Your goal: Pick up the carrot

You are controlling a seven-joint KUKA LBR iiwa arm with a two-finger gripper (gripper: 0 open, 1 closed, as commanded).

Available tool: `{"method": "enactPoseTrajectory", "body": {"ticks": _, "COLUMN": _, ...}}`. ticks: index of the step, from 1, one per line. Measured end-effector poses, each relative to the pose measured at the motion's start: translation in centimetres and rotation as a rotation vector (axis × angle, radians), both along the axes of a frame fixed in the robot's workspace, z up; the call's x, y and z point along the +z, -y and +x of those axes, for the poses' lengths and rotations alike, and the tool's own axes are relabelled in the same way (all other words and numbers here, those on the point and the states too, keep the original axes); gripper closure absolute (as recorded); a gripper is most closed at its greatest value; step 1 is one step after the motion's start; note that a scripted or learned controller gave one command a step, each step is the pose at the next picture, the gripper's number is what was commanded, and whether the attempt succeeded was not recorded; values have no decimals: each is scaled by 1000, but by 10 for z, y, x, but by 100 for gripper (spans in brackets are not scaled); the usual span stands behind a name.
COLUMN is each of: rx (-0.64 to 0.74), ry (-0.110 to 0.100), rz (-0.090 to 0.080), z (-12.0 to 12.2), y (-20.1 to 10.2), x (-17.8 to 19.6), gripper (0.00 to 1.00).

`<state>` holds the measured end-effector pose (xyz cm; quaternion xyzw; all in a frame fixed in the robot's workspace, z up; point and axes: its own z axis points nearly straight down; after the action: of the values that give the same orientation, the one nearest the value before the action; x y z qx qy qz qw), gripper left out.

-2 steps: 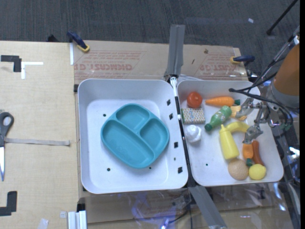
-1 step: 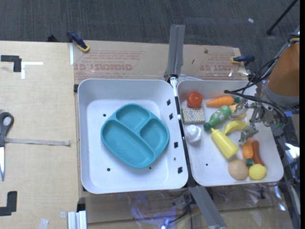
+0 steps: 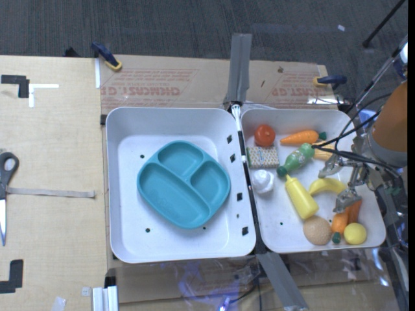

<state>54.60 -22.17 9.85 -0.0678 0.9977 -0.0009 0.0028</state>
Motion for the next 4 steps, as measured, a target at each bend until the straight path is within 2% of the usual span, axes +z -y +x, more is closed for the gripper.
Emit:
{"method": "enactPoseTrajectory", "body": {"ticks": 1, "rx": -12, "ry": 1, "rz": 1, "z": 75, "y": -1, "x": -5, "gripper": 0}}
{"method": "enactPoseTrajectory", "body": {"ticks": 2, "rx": -181, "ry": -24, "rz": 5, "z": 109, "y": 0, "x": -8, "gripper": 0}}
{"method": "enactPoseTrajectory", "body": {"ticks": 3, "rx": -497, "ry": -16, "rz": 3, "z": 103, "y": -8, "x": -8, "gripper": 0}}
{"method": "enactPoseTrajectory", "body": {"ticks": 4, "rx": -676, "ry": -23, "rz": 8, "z": 103, "y": -4, "x": -7, "gripper": 0}}
